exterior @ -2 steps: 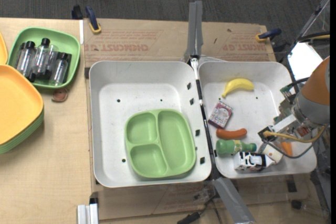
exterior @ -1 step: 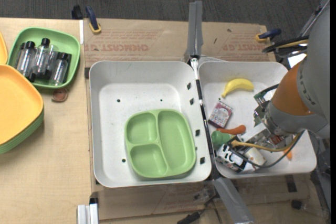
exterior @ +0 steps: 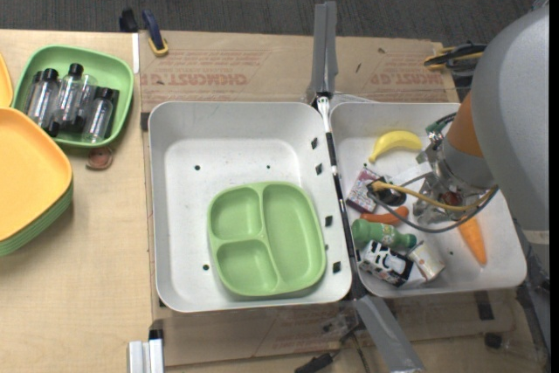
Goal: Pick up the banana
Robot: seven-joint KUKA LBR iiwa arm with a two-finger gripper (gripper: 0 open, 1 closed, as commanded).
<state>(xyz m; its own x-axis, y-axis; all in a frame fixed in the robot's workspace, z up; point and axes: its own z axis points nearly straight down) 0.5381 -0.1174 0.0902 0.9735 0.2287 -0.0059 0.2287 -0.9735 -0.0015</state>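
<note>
Nearest the camera, along the front of the right bin (exterior: 502,275), lie a black-and-white packet (exterior: 386,260), a green item (exterior: 377,232) and an orange carrot-like piece (exterior: 472,241) to the right; just behind them sits a small printed pouch (exterior: 365,188) against the divider. Above this clutter hangs the gripper (exterior: 441,188), low over the bin's middle with yellow and dark cables looped round it; whether it is released or clenched cannot be told from this angle, and nothing is visibly held. Farther back lies the banana (exterior: 395,141), curved, yellow, on the bare white floor near the bin's rear wall, apart from the gripper and from the pouch.

Risks, as a judgement: the gripper stands over the clutter and not over the fruit, so closing here would likely catch the wrong thing; the trailing cables could drag the pouch; the banana's curve may let it roll or slip out of a pinch.

Room: open floor surrounds the banana on its left and front (the rear wall is close behind it); the left bin (exterior: 175,188) carries a green divided tray (exterior: 266,238); beyond, on the bench, a green dish of bottles (exterior: 74,96) and orange plates (exterior: 31,183) lie well clear.
</note>
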